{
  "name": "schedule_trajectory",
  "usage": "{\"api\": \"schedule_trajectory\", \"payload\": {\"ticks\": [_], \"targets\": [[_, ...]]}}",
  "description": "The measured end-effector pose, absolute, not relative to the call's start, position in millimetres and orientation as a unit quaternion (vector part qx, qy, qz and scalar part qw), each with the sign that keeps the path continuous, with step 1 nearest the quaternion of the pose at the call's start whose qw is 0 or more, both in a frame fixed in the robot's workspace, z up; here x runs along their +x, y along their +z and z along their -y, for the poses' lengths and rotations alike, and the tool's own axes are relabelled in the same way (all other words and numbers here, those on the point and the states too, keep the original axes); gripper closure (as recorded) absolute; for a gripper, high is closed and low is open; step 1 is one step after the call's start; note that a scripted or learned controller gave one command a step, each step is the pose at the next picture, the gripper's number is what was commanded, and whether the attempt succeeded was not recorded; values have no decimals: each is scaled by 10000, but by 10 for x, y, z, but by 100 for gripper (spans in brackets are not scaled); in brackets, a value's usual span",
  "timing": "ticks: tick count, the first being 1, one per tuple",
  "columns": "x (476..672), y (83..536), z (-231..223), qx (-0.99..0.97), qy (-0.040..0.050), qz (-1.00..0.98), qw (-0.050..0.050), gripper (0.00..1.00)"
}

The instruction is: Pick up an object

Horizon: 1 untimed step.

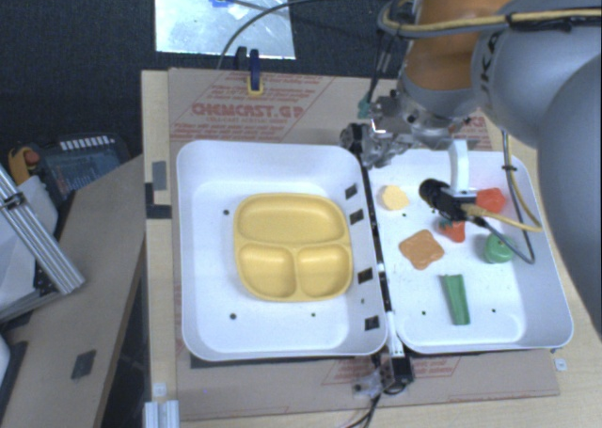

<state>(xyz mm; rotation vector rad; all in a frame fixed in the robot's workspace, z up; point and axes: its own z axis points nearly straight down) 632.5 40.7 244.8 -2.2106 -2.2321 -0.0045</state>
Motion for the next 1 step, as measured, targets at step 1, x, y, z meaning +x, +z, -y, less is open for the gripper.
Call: {"api": "schedule_trajectory", "payload": {"ticks": [1], "targets": [[6221,2381,-970,-7038,-9,7104,3,100]]}}
